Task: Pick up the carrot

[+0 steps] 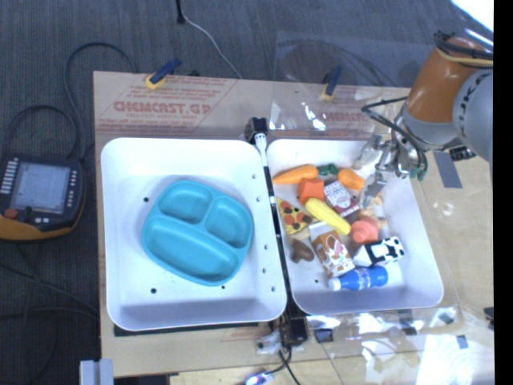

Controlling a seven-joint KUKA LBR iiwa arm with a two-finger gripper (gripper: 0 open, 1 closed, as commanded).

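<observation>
Nearest the camera, along the front of the right-hand shallow white bin (429, 283), a blue-and-white plastic bottle (362, 279) and a black-and-white toy cow (383, 252) are lying beside a small printed snack carton (333, 251).

Mid-bin: a yellow toy corn cob (327, 215) is sitting next to a pink rounded toy (365, 231) and an orange block (311, 191).

Farther back, the orange toy carrot (295, 174) is lying near the bin's rear left corner, close to the divider between the bins. Its long axis is running roughly left-right, tilted slightly, with the tip pointing left (green top end looks to be on the right, hard to confirm).

The jaws (381, 167) of the grey arm are hanging over the bin's rear right part. Cannot tell whether they are apart or together; too much clutter and blur there. Nothing is visibly held.

Key relation: the carrot is lying well to the left of the jaws in this view, at about the same depth. Judgement: the coming move is calling for a leftward traverse, closing across the carrot's short width.

The left bin is holding a turquoise divided plastic plate (198, 229).
</observation>
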